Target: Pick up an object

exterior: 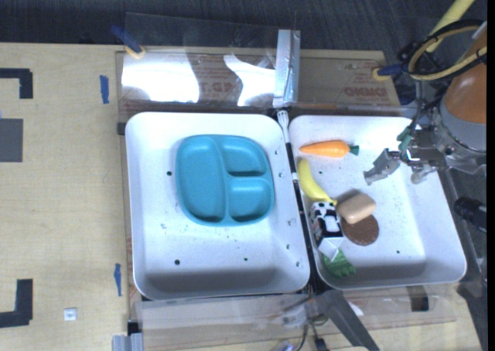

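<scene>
Right now I'm hovering my gripper (387, 162) over the right bin (441, 264), at its 2 o'clock corner, grasping nothing I can see; whether it's released or clenched I cannot tell. Nothing is getting lifted yet, so the whole pick is remaining. The objects are sitting along the bin's 9 o'clock side: carrot (326, 149) at 11, banana (311, 182) below, tan block (356, 207) overlapping a brown disc (363, 231), green piece (338, 265) at 7. The left bin (147, 187) is holding a blue divided tray (225, 178).
</scene>
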